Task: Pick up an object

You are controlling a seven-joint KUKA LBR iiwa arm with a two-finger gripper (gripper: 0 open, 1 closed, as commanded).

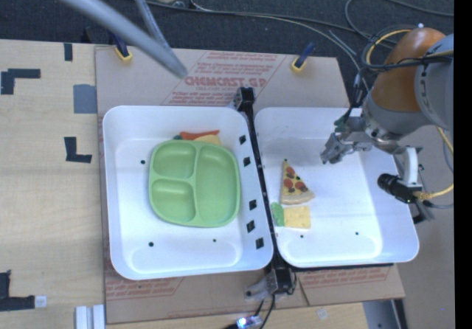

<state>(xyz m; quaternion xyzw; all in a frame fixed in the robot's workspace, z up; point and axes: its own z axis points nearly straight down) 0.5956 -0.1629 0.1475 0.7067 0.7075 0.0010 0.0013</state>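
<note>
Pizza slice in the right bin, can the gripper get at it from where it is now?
Probably yes. The pizza slice lies uncovered on the right bin floor, with bare floor between it and the gripper to its upper right.

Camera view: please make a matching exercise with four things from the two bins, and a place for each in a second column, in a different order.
Things:
1. green divided plate
2. pizza slice toy
3. yellow cheese piece
4. gripper

Places:
A. right bin, upper part, above the bin floor
B. left bin, middle
C. right bin, left side, nearer the front edge
D. right bin, left side, just behind the yellow piece

Pairs: 1-B, 2-D, 3-C, 4-A
</note>
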